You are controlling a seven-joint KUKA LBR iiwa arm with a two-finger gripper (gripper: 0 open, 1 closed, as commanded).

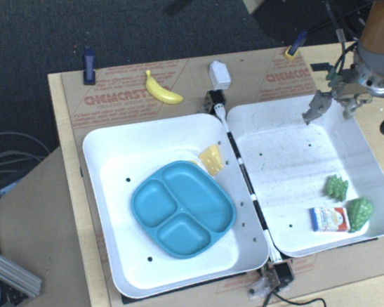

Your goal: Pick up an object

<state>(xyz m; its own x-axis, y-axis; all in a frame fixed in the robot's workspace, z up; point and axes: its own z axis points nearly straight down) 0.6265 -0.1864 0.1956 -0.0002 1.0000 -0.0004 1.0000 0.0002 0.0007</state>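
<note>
My gripper (330, 110) hangs over the far right part of the right bin (287, 171). Its two fingers are spread apart, open, with nothing between them. In that bin's near right corner lie a small green leafy piece (336, 187), a larger green piece (360, 212) and a small red, white and blue box (328, 219), all well in front of the gripper. The left bin (109, 168) holds a blue divided plate (180, 207) and a pale yellow chunk (211, 159) at the plate's far right.
A yellow banana (162, 89) and a small white block (219, 74) lie on the board behind the bins. A blue clip (88, 66) and a blue-yellow clip (295, 46) sit at the board's far edge. Cables lie on the floor at left.
</note>
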